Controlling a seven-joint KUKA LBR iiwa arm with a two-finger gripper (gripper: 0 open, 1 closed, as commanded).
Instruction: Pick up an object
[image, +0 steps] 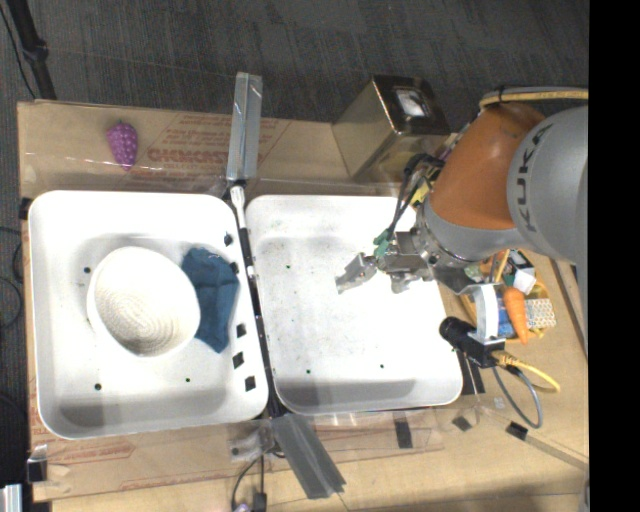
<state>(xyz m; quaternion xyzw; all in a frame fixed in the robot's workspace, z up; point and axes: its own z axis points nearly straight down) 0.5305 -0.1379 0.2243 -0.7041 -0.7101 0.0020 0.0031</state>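
I see a small purple lump (123, 143) on the cardboard bench (300, 145) near its far left corner. A brown box (392, 125) stands at the far edge. By the right edge lie an orange piece (515, 304) and a pale meshed bit (541, 315), touching.

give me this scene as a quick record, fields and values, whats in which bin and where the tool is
left bin: white woven dome; blue cloth against its right side
right bin: tool over its upper middle
held object: none visible
outside bins: purple lumpy object on the bench, upper left
arm: reaches in from the right
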